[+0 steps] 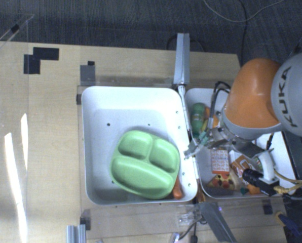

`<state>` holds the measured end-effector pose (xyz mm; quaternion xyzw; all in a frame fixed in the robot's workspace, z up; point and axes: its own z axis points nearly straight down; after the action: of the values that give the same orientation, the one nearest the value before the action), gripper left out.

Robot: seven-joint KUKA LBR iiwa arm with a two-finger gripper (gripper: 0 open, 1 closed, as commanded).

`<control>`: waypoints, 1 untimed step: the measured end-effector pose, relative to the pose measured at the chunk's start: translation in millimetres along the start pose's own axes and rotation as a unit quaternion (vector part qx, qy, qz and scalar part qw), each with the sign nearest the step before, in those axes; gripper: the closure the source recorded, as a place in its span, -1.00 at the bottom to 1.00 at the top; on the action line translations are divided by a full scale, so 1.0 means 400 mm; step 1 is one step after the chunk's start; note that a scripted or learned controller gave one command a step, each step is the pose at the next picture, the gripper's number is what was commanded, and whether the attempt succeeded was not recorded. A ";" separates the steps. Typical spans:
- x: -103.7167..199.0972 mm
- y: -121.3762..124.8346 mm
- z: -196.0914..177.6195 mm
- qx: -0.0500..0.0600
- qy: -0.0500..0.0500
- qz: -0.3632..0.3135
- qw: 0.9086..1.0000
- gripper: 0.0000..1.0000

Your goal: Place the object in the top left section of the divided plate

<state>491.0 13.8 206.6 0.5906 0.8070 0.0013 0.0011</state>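
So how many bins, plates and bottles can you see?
White bins: 2, the left bin and the right bin
Green divided plate: 1
Green bottle: 1
Total: 4

A robotics lab: wooden bench (44,151), two white bins (98,103), loose cable (242,16) on carpet

Divided plate (145,164), lower centre of frame: uniform light green, no pattern. Both bins (98,135): plain white. Arm (272,97), right of frame: grey casing with black lettering, orange band. Bench (39,161): pale wood tone. Bottle (198,116), upper part of right bin: green. Carton (219,162), centre of right bin: red-and-white print.
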 end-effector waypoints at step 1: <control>0.000 0.005 -0.027 -0.002 0.000 0.000 1.000 1.00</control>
<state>492.7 14.3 217.6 0.5907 0.8069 0.0032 0.0028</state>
